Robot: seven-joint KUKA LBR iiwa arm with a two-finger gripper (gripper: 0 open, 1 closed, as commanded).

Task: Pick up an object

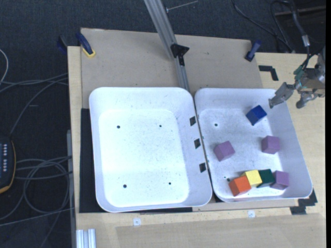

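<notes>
The end effector (290,97) hangs open and unladen over the right bin's (305,161) far corner, approach under way; next it must descend onto the blue cube (256,114).

Robot hand at the side

The gripper (289,99) is grey metal with two thin fingers (276,98), small dark parts, and a cable above it.

I see the gripper (290,99) hanging open over the right bin's (295,138) far right corner, fingers spread with nothing between them. Nearest it lies a blue cube (256,114). Two purple cubes (224,150) (270,144) sit mid-bin; along the near wall an orange block (239,185), yellow block (253,177), green block (266,176) and what looks like a third purple cube (281,179) crowd together.
</notes>
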